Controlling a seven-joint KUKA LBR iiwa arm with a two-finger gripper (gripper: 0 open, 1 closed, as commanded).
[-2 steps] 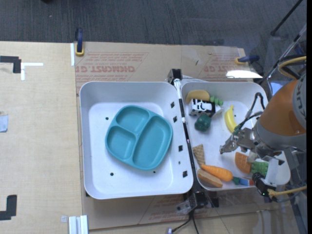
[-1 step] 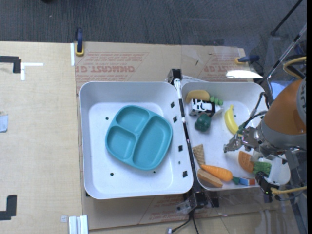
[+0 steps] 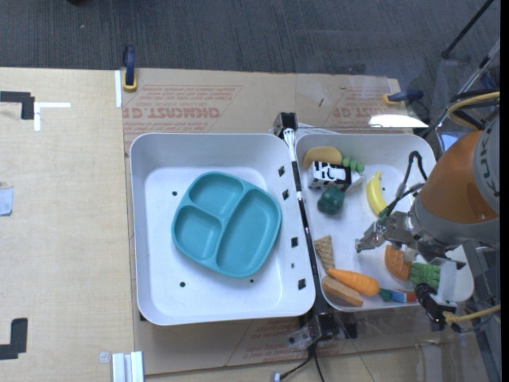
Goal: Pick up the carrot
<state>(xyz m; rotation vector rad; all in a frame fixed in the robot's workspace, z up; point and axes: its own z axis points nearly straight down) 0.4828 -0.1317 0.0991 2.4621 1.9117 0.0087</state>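
Note:
The carrot (image 3: 395, 264), a stubby orange piece with a green leafy top (image 3: 425, 274), lies at the front right of the right bin (image 3: 350, 138). My gripper (image 3: 385, 240) hangs just above and slightly left of it. The grey fingers (image 3: 367, 242) are spread open, and nothing shows between them. The arm's orange band (image 3: 465, 183) covers the bin's right side.
A long tapered orange piece (image 3: 352, 279) lies on a bread slice (image 3: 340, 293) at the bin's front. There are also a cracker (image 3: 324, 250), a banana (image 3: 374, 194), a dark green lump (image 3: 332, 201), a black-and-white toy (image 3: 328, 173) and a small blue piece (image 3: 390, 295). The left bin (image 3: 151, 213) holds a teal divided plate (image 3: 227, 224).

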